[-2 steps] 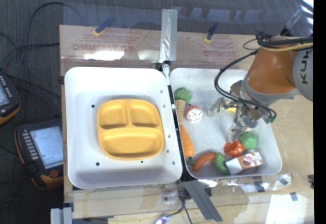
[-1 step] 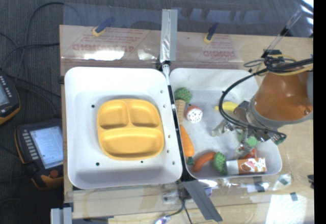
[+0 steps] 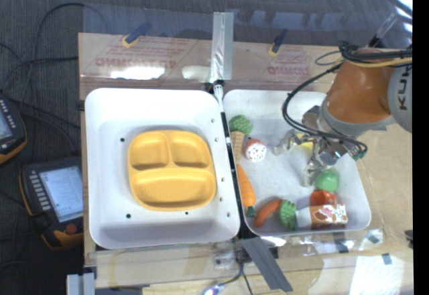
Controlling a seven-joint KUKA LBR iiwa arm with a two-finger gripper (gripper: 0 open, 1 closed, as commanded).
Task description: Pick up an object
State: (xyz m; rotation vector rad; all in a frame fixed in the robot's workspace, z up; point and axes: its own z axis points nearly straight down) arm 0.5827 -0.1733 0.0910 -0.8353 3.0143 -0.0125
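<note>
Near wall of right bin [image 3: 335,228]: red carton [image 3: 328,212] lying on its side, long axis left-right; beside it a green-topped vegetable [image 3: 288,214] and an orange carrot [image 3: 266,210] slanting up to the right.
Divider edge: second carrot [image 3: 245,186], long axis near-far.
Mid bin: green round toy [image 3: 327,181], just under the gripper [image 3: 315,169].
Gripper: pointing down into the bin, fingers slightly apart, nothing seen between them.
Farther: white spotted piece [image 3: 255,150], green-topped cone [image 3: 238,131].
Left bin [image 3: 107,119]: yellow divided plate [image 3: 172,169].
</note>
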